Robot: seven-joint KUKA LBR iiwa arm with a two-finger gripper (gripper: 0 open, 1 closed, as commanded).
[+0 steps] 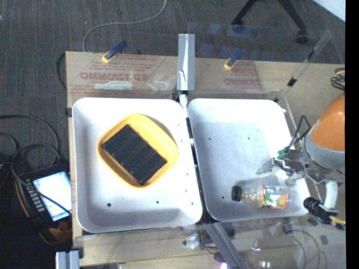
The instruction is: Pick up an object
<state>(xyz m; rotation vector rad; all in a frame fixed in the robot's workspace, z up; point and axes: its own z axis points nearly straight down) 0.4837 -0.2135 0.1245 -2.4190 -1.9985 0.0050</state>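
Gripper [282, 162] sits low over the right bin [235, 116], near its right wall, just above the bottle [261, 195]. Opening state: cannot tell, parts small and cluttered. Nothing seen held. Bottle lies on its side near the bin's front edge, dark cap pointing left. Left bin [90, 206] holds a yellow dish [166, 140] with a dark slab [134, 153] in it. Arm [331, 129] cut off at right.

Arm [331, 130]: cut off by right edge, only orange band and wrist seen.
Gripper [283, 164]: small, blurred; finger state not made out.
Bottle [261, 195]: label print too small to be read.
Chair [277, 4]: cropped by top edge.
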